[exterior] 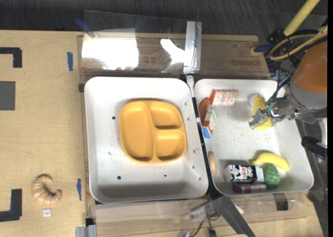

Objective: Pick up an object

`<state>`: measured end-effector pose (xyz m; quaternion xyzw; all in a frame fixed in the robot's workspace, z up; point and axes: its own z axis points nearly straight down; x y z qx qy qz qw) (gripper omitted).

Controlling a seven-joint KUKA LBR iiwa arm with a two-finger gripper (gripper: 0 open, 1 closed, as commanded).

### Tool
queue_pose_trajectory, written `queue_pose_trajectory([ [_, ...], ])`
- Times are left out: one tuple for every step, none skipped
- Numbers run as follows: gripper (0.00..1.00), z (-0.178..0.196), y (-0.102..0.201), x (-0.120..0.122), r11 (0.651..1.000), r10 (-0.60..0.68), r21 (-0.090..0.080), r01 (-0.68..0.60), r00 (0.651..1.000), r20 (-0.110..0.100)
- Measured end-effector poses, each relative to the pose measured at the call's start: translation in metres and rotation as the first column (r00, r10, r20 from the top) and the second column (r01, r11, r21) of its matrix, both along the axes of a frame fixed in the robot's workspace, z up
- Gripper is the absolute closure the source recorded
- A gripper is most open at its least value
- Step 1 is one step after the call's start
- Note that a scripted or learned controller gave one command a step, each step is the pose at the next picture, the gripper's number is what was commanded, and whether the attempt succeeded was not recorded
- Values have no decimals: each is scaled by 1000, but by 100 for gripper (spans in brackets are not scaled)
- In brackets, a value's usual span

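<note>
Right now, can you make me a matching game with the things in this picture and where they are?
Things:
1. yellow divided plate
2. croissant
3. green toy
4. orange carton

Places:
A. on the bench, left of both bins
B. near corner of the right bin
C. far side of the right bin
D. middle of the left bin

Pairs: 1-D, 2-A, 3-B, 4-C

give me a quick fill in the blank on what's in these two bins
1. The yellow divided tray lies in the ____ bin.
2. The tray has ____ compartments.
3. The banana lies in the ____ bin.
4. Beside the banana sits a ____ round toy.

Missing words: left; three; right; green
</note>
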<state>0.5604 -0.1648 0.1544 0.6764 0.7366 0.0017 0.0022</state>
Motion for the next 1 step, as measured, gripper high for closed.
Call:
queue_pose_trajectory([
  [100,9,0,0,1000,0,-1,0,1000,0],
])
